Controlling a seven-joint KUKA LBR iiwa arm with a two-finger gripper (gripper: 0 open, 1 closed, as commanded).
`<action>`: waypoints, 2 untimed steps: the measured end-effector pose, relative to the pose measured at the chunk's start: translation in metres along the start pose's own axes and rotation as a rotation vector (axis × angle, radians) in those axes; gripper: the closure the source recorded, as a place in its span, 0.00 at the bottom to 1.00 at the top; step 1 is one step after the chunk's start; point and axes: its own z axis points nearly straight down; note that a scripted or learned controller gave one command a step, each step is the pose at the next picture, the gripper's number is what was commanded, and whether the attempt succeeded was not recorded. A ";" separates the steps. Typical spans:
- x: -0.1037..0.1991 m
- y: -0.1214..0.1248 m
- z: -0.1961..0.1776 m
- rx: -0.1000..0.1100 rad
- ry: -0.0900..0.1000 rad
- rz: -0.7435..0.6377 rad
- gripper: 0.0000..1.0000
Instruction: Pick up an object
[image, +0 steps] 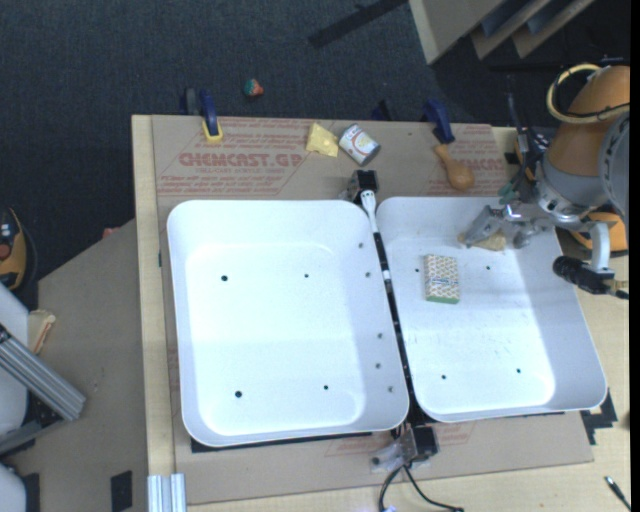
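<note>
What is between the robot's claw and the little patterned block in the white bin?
In the camera view, just bare white bin floor lies between the gripper and the small patterned rectangular block; nothing sits in that short stretch.

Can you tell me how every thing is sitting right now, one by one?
patterned block: lying flat in the right bin, apart from the gripper.
gripper: low over the right bin's far end, something small and tan at its tip, too unclear to call held.
right bin: holds the block.
left bin: sits beside the right bin.
yellow piece: lies on the board behind the bins.
small white box: tipped, next to it.
</note>
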 end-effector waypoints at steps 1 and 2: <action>-0.002 -0.002 -0.009 0.009 -0.008 -0.003 1.00; -0.008 -0.068 0.000 -0.005 -0.014 0.005 1.00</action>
